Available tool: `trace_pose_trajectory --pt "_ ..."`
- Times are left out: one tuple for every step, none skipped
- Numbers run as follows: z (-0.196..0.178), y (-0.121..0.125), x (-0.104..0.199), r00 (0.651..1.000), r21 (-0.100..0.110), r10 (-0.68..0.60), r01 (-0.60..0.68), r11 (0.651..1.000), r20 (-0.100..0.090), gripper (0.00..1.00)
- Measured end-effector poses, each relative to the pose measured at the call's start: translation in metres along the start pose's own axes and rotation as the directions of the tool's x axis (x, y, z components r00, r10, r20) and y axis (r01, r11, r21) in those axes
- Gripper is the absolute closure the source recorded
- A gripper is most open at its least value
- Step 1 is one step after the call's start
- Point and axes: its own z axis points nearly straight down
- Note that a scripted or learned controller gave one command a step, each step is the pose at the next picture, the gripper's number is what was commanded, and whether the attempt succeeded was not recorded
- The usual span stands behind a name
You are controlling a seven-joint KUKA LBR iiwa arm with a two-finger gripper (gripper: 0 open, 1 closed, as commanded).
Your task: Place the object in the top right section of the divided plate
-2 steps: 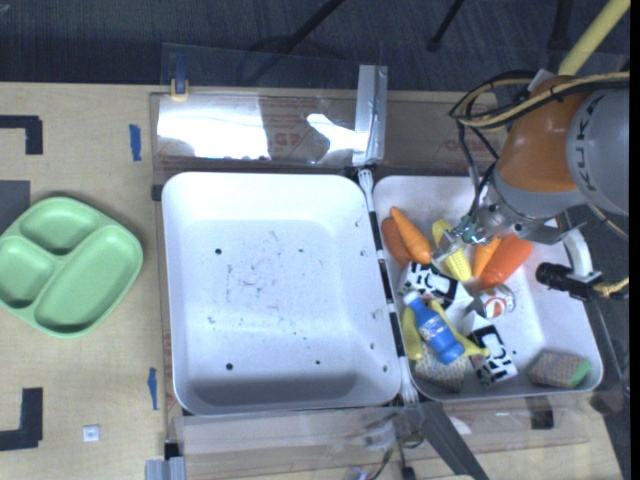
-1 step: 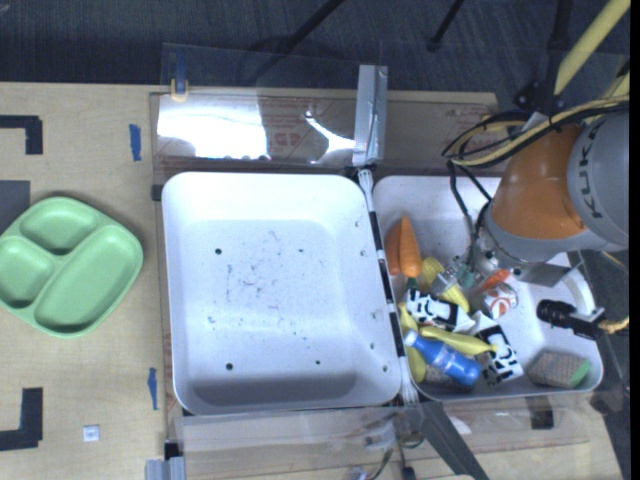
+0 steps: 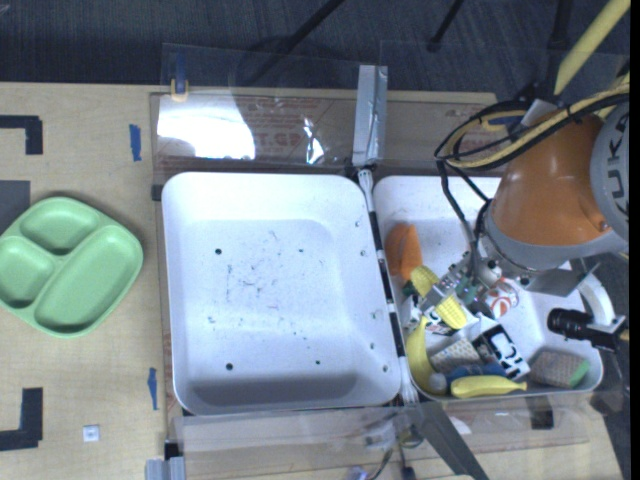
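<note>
Plate (image 3: 68, 265), green and divided, lies on the counter (image 3: 90, 128) at nine o'clock, well apart from the bins. The left bin (image 3: 270, 278) sits centre. At four o'clock the jaws (image 3: 455, 293) hang over the right bin's (image 3: 430, 203) clutter: orange object (image 3: 403, 248), bananas (image 3: 487, 385). Whether they grip anything, I cannot tell.

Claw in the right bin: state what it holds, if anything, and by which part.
Cannot be told. The claw is down among the clutter in the right bin, beside a yellow piece; nothing clearly sits in its grip.
</note>
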Motion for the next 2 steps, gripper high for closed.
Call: trace_pose_trajectory --pt "0.000 0.041 0.087 0.988 0.001 -0.154 0.154 0.988 -0.002 1.00" --pt "-0.140 0.002 0.042 1.000 0.000 -0.032 0.032 1.000 0.001 1.00"
